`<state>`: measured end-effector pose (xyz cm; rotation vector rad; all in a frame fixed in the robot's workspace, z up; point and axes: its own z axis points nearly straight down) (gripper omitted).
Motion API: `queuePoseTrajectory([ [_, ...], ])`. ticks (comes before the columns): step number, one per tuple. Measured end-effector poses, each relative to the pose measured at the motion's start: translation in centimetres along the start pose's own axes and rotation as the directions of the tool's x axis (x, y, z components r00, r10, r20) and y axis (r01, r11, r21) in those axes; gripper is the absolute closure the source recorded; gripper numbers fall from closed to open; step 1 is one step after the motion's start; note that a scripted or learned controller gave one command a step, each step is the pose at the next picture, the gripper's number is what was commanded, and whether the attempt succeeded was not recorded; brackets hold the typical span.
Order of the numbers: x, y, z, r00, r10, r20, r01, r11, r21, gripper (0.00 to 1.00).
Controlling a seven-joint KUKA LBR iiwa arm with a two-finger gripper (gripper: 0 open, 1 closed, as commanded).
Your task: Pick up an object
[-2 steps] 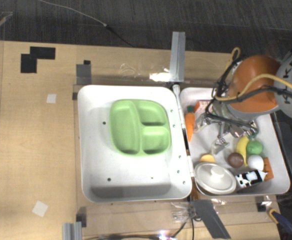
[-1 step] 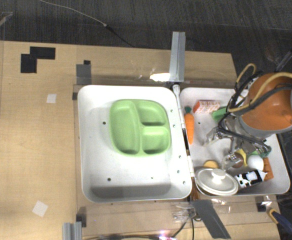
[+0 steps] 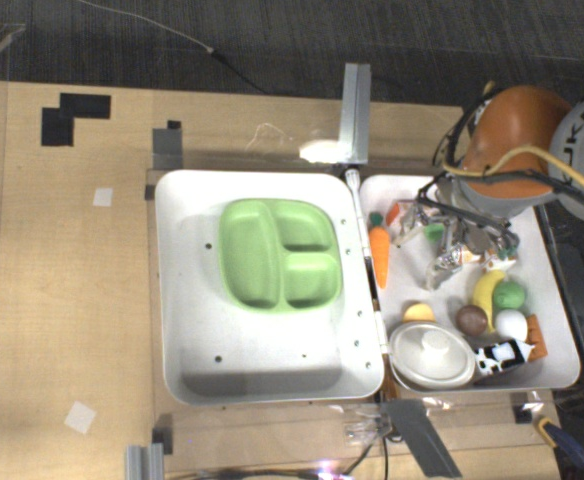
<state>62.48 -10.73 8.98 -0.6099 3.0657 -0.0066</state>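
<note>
A wooden bench (image 3: 62, 298) fills the left side. It is light brown, with a few black shapes stuck near its top left corner. Above it the floor is dark grey carpet, with a thin wire lying across it.

Next comes the left bin (image 3: 187, 358). It is white and shallow. A green plate (image 3: 277, 253) with three sections lies flat in the middle of it.

A metal post (image 3: 356, 113) stands behind the spot where the two bins meet.

The right bin (image 3: 555, 298) holds many small toys. An orange carrot (image 3: 379, 255) with a green top lies along its left wall. Near the front sit a yellow lemon (image 3: 418, 312) and a round white bowl (image 3: 432, 356). To the right of those are a brown ball (image 3: 472, 319), a yellow banana (image 3: 486, 290), a green ball (image 3: 511, 295), a white egg (image 3: 511, 325) and a black and white toy (image 3: 500, 357).

The gripper (image 3: 454, 253) reaches down into the back half of the right bin, just above the banana. I cannot tell how its jaws stand, or if they hold a toy. The grey arm with its orange band (image 3: 512, 133) comes in from the right.
</note>
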Motion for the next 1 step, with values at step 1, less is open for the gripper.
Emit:
queuePoseTrajectory([
  [1,5.23,1.42,-0.23,0.999,0.041,0.001,-0.041,0.999,0.000,0.00],
])
